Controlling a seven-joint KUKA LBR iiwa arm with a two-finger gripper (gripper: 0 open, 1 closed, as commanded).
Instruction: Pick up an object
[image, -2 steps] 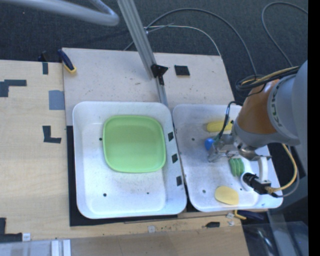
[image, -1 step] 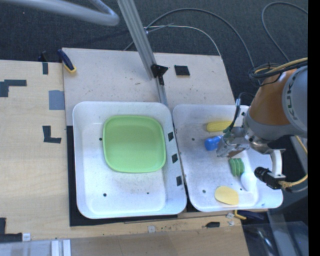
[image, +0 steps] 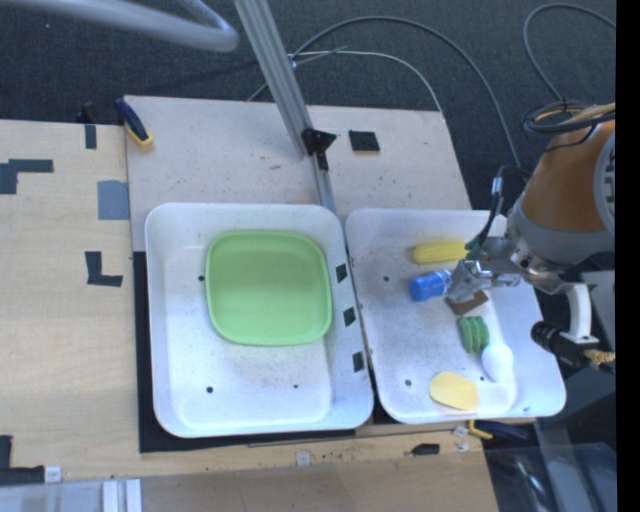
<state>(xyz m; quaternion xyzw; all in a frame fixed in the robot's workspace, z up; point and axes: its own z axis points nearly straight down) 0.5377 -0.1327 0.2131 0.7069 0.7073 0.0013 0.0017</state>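
Observation:
The right bin (image: 400, 390) holds a yellow corn cob (image: 438, 252), a blue cylinder (image: 428, 287), a green ribbed object (image: 473, 333), a white object (image: 497, 360) and a yellow oval piece (image: 454, 391). My gripper (image: 466, 291) hangs low over this bin, just right of the blue cylinder and above the green object. A brownish bit shows at its tip. The arm's grey and orange wrist (image: 565, 195) reaches in from the right.
The left bin (image: 175, 400) holds a green square plate (image: 269, 287). A metal pole (image: 290, 90) slants down to the bins' far edge. Cables (image: 400, 70) lie on the dark floor behind the bench.

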